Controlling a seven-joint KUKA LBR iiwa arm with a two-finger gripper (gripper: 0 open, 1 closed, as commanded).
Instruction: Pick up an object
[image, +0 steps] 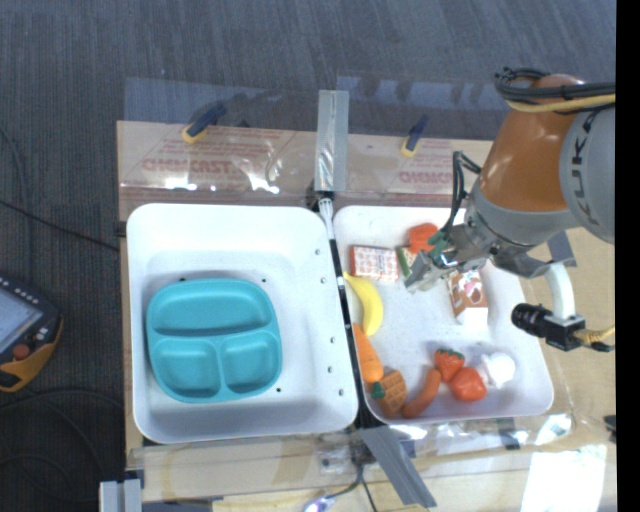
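Dark grey carpet is running all around a bench with two shallow white bins sitting side by side. The left bin (300, 240) is holding a teal three-compartment plate (212, 337), smooth plastic with rounded corners. The right bin (535, 395) is carrying the toy food: a red-and-white printed carton (374, 263) up at about 11 o'clock, a glossy yellow banana (365, 303) curving just below it, and a carrot (368, 358) lying along the left wall. Down at 6 o'clock a sausage (423, 391) is leaning by a ridged brownish piece (390, 386), with a red strawberry-looking item (459, 372) and a white round piece (497, 368) off toward 5. A small boxy carton (467, 298) is sitting at around 2 o'clock, and an orange-red round fruit (421, 237) is sitting at 12.

The arm is reaching in from the right, orange band up top, wrist angled down-left. The gripper (430, 272) is hanging just over the bin floor between the printed carton and the boxy one; can't tell how its tips are set, too blurry.
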